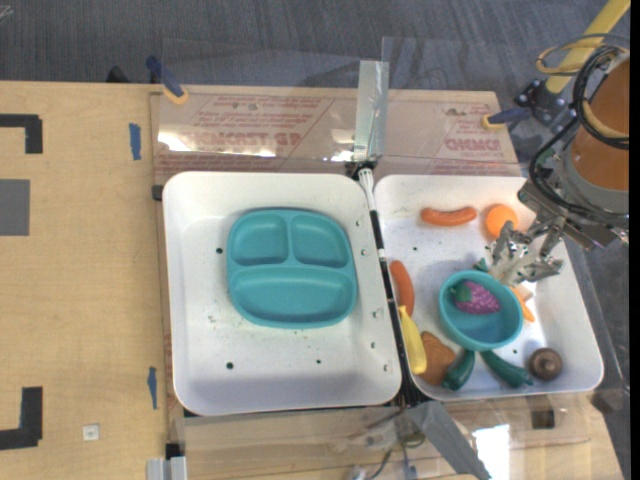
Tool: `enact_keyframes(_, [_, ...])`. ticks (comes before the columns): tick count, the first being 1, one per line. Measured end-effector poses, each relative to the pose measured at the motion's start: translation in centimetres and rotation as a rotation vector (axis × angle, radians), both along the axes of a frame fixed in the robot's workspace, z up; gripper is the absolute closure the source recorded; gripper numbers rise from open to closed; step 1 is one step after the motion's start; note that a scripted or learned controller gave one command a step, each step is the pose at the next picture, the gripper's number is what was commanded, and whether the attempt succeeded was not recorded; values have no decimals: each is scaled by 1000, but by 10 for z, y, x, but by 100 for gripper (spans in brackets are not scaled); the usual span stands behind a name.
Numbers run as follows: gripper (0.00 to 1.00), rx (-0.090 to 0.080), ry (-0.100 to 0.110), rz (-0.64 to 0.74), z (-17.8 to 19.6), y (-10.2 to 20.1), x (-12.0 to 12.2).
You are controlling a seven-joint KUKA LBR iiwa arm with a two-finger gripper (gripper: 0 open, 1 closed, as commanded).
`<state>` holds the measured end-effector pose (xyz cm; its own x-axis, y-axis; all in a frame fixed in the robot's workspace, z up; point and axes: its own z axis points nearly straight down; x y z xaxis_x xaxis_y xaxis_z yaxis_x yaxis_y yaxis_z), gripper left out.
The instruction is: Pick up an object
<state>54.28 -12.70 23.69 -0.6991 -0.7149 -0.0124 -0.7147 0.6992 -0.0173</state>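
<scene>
My gripper (522, 258) hangs low in the right bin (585, 363), just above the far right rim of a teal bowl (482, 313) that holds a purple grape bunch (478, 296). Its metal fingers point down and left, close to an orange piece (501, 218) behind them. An orange sausage (448, 216) lies at the bin's far side. Along the left wall lie a red-orange sausage (402, 283), a yellow strip (411, 340) and a brown piece (436, 349). Green pieces (460, 370) and a brown round piece (545, 364) sit near the front.
The left bin (190, 368) holds a teal divided plate (291, 266). A clear upright divider (371, 108) stands behind the seam between the bins. The arm's orange band and cables (600, 118) rise at the right, over the right bin's far corner.
</scene>
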Motion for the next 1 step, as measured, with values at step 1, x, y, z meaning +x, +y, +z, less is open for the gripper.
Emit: enact_keyframes(1, [100,7,24,180,-137,-19,-22])
